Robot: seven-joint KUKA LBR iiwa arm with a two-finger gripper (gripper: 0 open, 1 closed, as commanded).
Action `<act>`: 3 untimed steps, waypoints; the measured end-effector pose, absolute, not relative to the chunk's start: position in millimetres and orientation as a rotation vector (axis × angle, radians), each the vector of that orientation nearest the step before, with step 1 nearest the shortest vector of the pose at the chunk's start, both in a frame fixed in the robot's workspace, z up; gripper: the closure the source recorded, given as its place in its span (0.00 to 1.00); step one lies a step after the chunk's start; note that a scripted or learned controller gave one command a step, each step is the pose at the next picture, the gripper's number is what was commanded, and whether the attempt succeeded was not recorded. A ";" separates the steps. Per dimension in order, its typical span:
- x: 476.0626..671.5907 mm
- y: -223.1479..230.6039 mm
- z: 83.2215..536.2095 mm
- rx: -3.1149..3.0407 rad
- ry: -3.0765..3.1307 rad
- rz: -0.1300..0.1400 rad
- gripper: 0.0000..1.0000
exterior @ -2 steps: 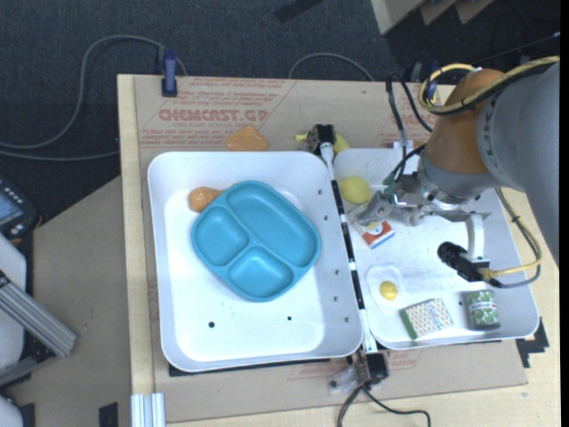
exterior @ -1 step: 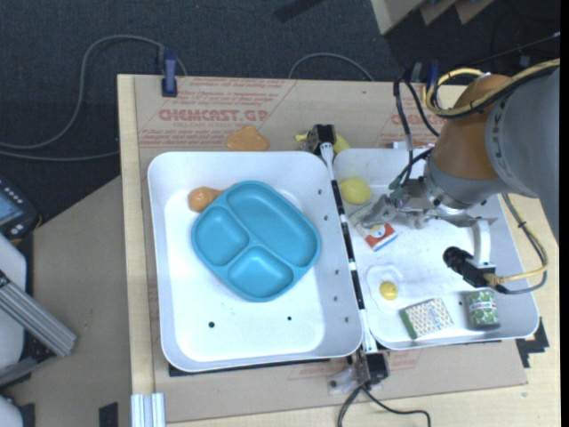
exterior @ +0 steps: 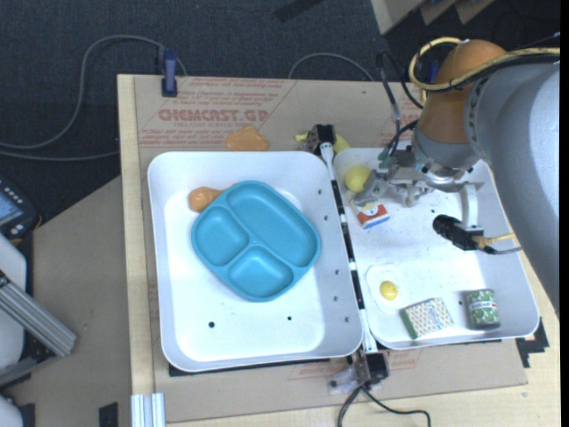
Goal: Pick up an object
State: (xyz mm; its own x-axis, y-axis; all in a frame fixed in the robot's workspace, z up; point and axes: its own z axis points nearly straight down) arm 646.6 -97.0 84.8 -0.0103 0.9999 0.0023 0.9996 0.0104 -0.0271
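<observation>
My gripper hangs over the back left part of the right bin, open, with nothing between its fingers. A yellow ball-like fruit lies just to its left. A small red, white and blue carton sits just in front of it. Nearer the front of that bin lie a toy fried egg, a green patterned packet and a small green box.
The left bin holds a blue divided plate, with an orange piece at the plate's back left edge. Another orange thing lies on the board behind the bins. The grey arm covers the right bin's back right.
</observation>
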 end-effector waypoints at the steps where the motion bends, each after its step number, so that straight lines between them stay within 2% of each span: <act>1: 657.0 -98.7 82.9 -2.174 -2.200 0.055 0.00; 2: 667.7 -141.3 88.0 -2.225 -2.219 -0.004 0.00; 3: 630.1 -108.5 89.2 -2.228 -2.225 -0.007 0.00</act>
State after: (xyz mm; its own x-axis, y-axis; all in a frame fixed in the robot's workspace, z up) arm 630.1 -108.5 89.2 0.0012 1.0000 -0.0018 1.0000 -0.0012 0.0083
